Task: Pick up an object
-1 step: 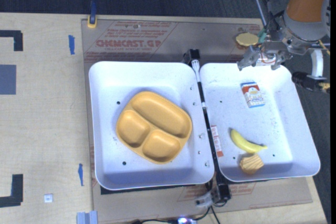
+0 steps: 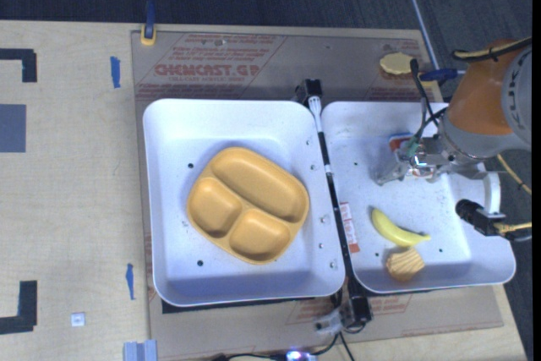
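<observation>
— What does the arm [image 2: 494,110] look like?
— Grey, rounded body, with an orange band above the wrist.
— Cables?
— Thin black and yellow ones loop around it.

red "CHEMCAST GP" print, on brown board [image 2: 279,55] behind bins

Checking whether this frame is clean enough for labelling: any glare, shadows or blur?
Camera view: even overhead light, soft sheen on the yellow tray; banana casts a short shadow on the right bin; the hand is small and slightly soft, its detail hard to read; bin edges bow slightly.
</observation>
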Controlling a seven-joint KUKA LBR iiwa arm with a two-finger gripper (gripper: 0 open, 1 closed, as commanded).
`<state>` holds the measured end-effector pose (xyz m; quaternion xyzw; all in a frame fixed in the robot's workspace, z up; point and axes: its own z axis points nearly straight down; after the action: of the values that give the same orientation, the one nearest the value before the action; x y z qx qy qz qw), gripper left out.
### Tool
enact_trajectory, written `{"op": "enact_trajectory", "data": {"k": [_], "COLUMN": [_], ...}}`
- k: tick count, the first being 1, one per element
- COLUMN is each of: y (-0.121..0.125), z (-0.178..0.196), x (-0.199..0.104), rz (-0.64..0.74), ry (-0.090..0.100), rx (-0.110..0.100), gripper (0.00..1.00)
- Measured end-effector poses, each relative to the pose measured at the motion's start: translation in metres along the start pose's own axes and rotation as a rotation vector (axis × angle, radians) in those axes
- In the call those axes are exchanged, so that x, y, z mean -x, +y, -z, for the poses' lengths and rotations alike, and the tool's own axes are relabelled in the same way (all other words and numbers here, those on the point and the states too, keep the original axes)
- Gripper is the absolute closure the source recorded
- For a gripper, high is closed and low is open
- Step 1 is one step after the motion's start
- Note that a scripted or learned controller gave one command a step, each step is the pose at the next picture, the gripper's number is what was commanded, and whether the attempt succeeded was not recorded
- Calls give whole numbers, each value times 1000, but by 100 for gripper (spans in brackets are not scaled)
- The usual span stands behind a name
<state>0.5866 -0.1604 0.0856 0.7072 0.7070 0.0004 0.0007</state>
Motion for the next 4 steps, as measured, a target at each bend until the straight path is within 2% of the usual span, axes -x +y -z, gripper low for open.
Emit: {"op": "enact_trajectory", "data": {"k": [1, 2, 3, 4], "y": [-61, -60, -60, -106], "z": [0, 10, 10, 0], "x": [-14, -14, -14, -53], "rz": [0, 0, 0, 0], "ry": [1, 0, 0, 1], "rx": [-1, 3, 3, 2], "gripper": [0, 100, 0, 0]}}
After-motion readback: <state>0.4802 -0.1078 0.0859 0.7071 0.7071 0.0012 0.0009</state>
